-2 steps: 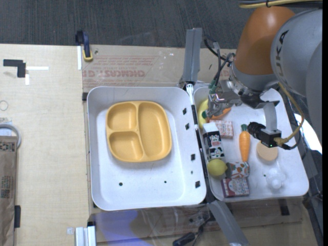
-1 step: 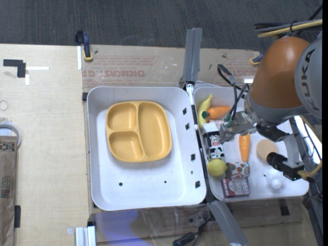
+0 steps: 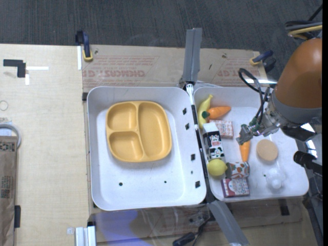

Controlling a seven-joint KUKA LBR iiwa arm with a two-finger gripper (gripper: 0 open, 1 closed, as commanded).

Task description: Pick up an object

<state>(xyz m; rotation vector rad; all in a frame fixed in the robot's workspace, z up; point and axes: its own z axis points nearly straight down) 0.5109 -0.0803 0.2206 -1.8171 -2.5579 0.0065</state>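
End effector (image 3: pixel 246 134) seen right of centre; finger state cannot be told. Carrot (image 3: pixel 245 151) directly below, touching, long axis vertical in frame.

The bench (image 3: pixel 41 152) is pale wood on the left, and a brown printed cardboard sheet (image 3: pixel 133 65) lies across its far side under 2 shallow white bins set side by side, the left bin (image 3: pixel 102 188) touching the right bin (image 3: pixel 294 186) along a grey divider. 2 clamps grip the cardboard's far edge, a blue-and-yellow one (image 3: pixel 84 47) at its left corner and another (image 3: pixel 262 59) near its right corner. On the bare wood lie a black L-shaped marker (image 3: pixel 15 65) with white tape (image 3: pixel 37 68) just beside it, and a brown printed bag (image 3: pixel 7 181) at the left edge.
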